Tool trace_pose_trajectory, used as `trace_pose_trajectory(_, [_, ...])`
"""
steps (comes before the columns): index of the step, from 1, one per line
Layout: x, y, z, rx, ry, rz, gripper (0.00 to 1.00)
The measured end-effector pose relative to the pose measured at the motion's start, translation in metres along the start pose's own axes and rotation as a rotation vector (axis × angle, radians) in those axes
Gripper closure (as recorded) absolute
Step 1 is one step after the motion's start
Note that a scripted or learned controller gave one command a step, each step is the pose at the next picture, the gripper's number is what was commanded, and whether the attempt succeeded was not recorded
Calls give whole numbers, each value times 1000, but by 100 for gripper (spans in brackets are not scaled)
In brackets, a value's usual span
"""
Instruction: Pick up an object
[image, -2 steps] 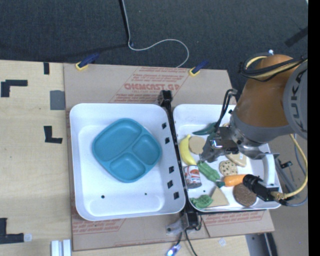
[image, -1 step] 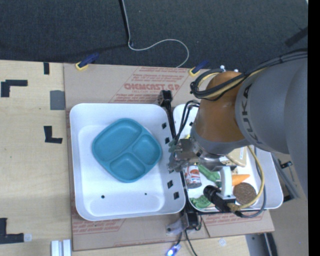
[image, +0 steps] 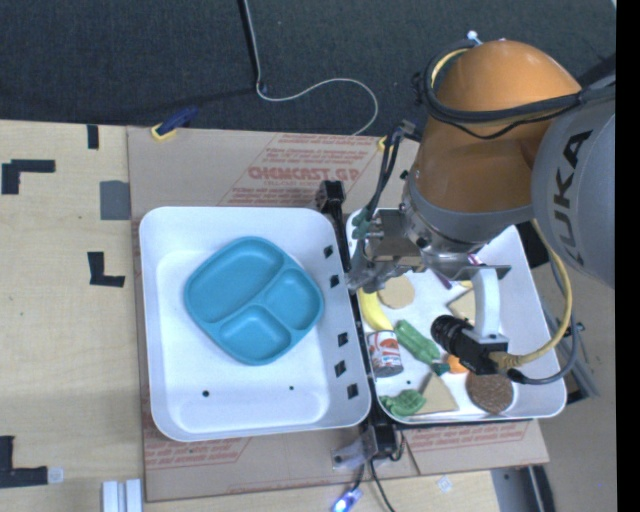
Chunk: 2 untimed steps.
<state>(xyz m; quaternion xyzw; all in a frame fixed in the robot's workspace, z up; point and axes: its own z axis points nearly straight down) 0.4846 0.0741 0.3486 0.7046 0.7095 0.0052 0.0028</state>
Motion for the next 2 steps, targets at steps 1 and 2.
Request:
trace_pose_trajectory(1, [-42,0,-74,3,-4,8,100])
trace_pose_trajectory(2, [-13,1,-119,9,-3,4,100])
